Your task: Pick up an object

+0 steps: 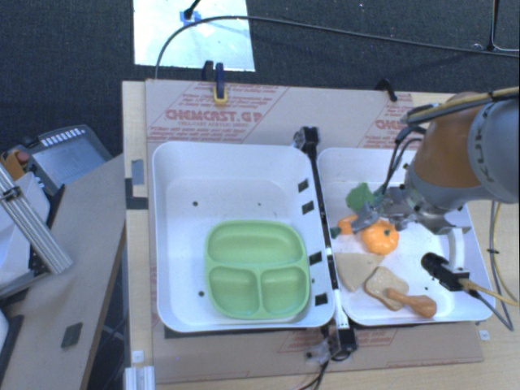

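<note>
Orange and round, a pumpkin-shaped toy [379,238] lies near the middle of the white bin [357,165] on the view's right, just below the tip of the grey arm [455,153] that reaches in from that side. The jaws hang low over the bin, close above the toy and a small orange piece [347,226] to its left. Whether they are spread or pressed together cannot be told from this angle, and nothing is seen between them. A green leafy toy [358,195] sits just behind them. Nearer the front wall lie a pale flat slice [354,268], a bread-like slice [383,282] and a tan stick [413,304]. The neighbouring bin [236,169] holds a green divided plate [257,268]. Both bins stand on a cardboard-covered tabletop [276,108].
</note>
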Tool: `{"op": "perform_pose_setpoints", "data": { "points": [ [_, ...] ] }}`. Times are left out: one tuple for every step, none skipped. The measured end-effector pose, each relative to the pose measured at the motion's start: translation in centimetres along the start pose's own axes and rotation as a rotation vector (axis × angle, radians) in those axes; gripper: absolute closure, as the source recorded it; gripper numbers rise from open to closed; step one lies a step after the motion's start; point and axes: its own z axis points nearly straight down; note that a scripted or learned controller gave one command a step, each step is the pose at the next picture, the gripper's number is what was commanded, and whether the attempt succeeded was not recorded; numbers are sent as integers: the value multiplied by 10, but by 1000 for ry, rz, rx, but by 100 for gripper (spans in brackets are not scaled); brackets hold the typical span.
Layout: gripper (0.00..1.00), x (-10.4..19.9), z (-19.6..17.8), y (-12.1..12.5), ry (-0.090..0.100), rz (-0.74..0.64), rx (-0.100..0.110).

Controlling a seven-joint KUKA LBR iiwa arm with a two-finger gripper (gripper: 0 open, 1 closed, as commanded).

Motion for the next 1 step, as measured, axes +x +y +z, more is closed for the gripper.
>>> {"op": "perform_pose_setpoints", "data": {
  "points": [
    [100, 0, -14, 2, -1, 0, -6]
  ]
}}
